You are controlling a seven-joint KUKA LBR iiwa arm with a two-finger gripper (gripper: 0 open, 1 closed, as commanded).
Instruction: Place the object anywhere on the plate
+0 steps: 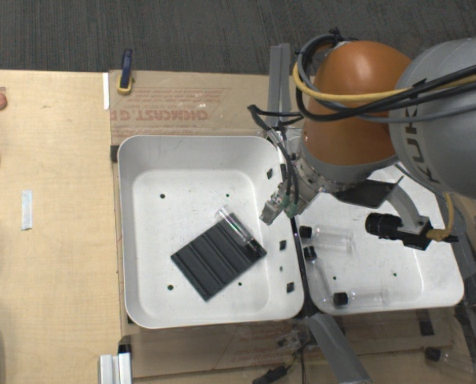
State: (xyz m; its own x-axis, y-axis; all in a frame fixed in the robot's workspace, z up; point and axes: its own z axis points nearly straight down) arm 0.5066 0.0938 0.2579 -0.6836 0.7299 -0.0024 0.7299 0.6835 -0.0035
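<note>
Dark ribbed plate lies flat and tilted in the left bin, right of that bin's centre. A clear tube-like object lies on the plate's upper right corner, touching it. The gripper hangs above and to the right of the plate, over the left bin's right wall, apart from the object, nothing seen between its tips; how wide it stands, cannot tell. The right bin sits beyond that wall, under the arm.
</note>
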